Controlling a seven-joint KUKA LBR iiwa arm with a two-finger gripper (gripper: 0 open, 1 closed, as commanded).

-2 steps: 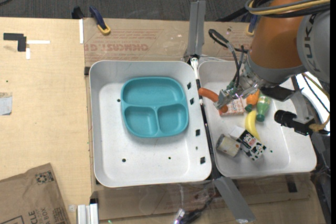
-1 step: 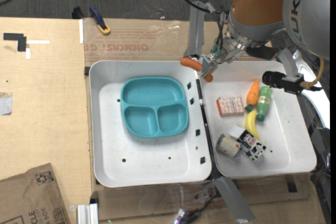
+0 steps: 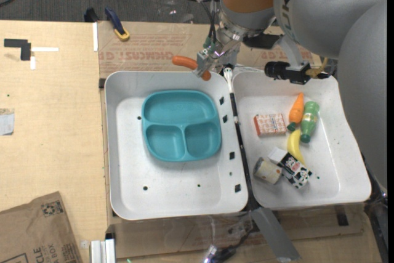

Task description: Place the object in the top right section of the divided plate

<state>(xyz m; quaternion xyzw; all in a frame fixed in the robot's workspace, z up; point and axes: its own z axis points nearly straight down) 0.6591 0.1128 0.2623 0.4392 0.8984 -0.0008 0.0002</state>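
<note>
Grey glossy arm [image 3: 345, 3] above teal plate [image 3: 181, 125]

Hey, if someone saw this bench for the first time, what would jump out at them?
Probably the teal divided plate alone in the left bin, nothing in its sections. Next, the big grey arm with its gripper above the bins' far rims, near a small orange object. The right bin holds a cluster of toy foods and small packages.

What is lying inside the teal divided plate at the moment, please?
Nothing visible: all three sections of the divided plate show bare teal. It sits in the left bin. The gripper is beyond the plate's far edge, covering none of it.
</note>
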